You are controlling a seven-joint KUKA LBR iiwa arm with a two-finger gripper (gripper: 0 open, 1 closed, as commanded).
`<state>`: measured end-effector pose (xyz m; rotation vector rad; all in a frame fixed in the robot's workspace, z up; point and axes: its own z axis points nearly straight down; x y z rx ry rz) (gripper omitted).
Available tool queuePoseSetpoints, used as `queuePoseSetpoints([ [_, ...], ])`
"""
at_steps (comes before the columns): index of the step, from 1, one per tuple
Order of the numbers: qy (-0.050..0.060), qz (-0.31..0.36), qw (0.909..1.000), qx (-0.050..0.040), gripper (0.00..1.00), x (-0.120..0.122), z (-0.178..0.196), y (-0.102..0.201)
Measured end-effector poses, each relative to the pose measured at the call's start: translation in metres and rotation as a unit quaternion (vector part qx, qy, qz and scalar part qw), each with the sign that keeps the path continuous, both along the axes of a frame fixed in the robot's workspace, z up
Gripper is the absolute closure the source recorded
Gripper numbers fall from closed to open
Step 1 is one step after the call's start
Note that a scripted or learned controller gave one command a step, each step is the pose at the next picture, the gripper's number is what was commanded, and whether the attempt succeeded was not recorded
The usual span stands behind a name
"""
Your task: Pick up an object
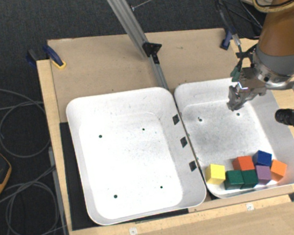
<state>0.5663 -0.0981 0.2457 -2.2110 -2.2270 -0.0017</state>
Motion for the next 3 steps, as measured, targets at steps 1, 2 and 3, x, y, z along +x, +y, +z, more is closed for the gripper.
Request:
queuePoseSetpoints([
  [1,0.0,0.0,1.0,-0.0004,1.0,0.016,-0.011,0.053],
  [2,-0.002,0.0,1.0,-0.0004,1.0,0.033,-0.002,0.102],
  [3,-0.002,0.0,1.0,-0.0007,1.0,0.05,-0.009,0.15],
])
